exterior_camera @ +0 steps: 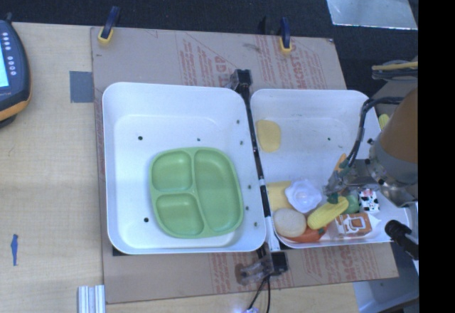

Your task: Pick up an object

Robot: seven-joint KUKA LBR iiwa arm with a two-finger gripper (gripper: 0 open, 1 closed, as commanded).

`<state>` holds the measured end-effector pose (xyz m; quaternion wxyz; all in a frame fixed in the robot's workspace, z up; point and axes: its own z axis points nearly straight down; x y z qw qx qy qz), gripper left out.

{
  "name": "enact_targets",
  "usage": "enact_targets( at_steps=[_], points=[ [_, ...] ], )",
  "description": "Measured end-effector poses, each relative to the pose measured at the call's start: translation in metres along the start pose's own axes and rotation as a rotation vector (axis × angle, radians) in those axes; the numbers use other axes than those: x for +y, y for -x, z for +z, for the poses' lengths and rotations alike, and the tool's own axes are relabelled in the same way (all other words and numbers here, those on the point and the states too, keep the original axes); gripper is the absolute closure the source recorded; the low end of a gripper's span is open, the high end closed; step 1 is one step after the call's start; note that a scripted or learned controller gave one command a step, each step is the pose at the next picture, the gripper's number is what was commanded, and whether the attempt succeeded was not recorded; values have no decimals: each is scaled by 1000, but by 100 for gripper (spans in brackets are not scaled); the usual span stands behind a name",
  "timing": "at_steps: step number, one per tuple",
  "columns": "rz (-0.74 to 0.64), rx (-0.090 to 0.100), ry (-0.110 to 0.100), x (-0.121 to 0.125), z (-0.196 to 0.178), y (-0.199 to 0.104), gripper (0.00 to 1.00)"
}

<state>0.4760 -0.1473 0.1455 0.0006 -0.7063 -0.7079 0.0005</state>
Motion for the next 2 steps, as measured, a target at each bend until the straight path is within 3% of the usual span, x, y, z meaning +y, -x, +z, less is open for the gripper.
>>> enact_targets(
  at_steps=[1,2],
  points=[
    [-7,-1,8,72,-77,-35,100],
    [-8,0,5,124,-115,-103,100]
  ],
)
